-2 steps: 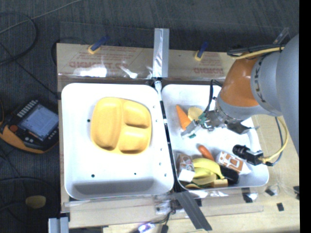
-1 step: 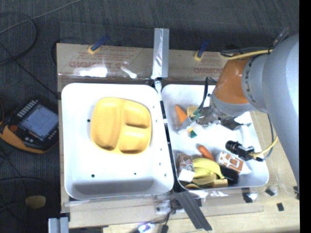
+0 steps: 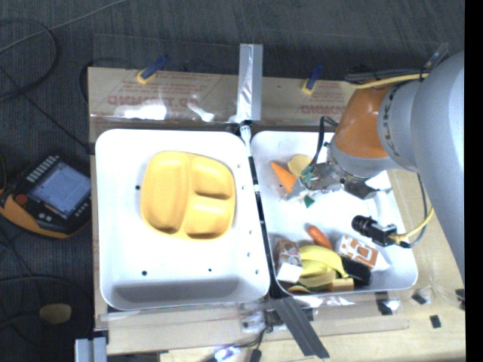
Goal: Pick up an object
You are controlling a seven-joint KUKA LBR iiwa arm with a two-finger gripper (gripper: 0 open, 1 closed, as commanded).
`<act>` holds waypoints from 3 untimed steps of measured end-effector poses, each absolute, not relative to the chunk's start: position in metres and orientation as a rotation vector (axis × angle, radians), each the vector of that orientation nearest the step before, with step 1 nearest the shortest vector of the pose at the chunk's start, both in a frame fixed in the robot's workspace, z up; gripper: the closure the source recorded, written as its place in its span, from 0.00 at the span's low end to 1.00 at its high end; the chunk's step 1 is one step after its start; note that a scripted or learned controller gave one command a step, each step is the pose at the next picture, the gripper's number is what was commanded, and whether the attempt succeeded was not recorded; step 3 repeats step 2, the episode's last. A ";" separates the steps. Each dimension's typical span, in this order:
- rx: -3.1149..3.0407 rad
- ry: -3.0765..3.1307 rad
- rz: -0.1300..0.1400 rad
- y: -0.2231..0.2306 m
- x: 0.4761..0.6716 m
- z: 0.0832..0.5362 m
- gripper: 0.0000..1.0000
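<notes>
Operator: Gripper (image 3: pixel 315 181) position, relative to the carrot (image 3: pixel 283 174)?

Observer: Just to the right of the carrot, low inside the right bin (image 3: pixel 404 266). From above they look close, but I cannot tell whether they touch.

Operator: Open or closed?

Observer: I cannot tell. The wrist and the orange band cover the working end, and nothing is plainly clamped in it.

Operator: What else sits near the carrot?

Observer: A pale yellow round piece (image 3: pixel 299 161) lies just behind the carrot, toward the far wall of the bin. The carrot itself lies tilted, close to the divider between the bins.

Operator: And farther off?

Observer: Toward the near wall from the carrot there is a small red-orange piece (image 3: pixel 318 236). Beyond that is a cluster: a banana (image 3: pixel 318 261), a brown packet (image 3: pixel 287 253) at its left, and an orange-and-white box (image 3: pixel 358 252) at its right. All of them are well apart from the carrot.

Operator: And the other side?

Observer: Left of the carrot, across the divider, a yellow divided tray (image 3: pixel 187 194) rests in the left bin (image 3: pixel 121 262).
</notes>
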State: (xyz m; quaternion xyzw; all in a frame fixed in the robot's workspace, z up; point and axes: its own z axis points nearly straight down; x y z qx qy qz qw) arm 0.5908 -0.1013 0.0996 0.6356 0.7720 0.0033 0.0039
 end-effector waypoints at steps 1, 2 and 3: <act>2.128 2.310 -0.006 -0.050 0.624 0.183 1.00; 2.082 2.352 -0.006 -0.020 0.637 0.229 1.00; 2.082 2.352 -0.006 -0.020 0.637 0.229 1.00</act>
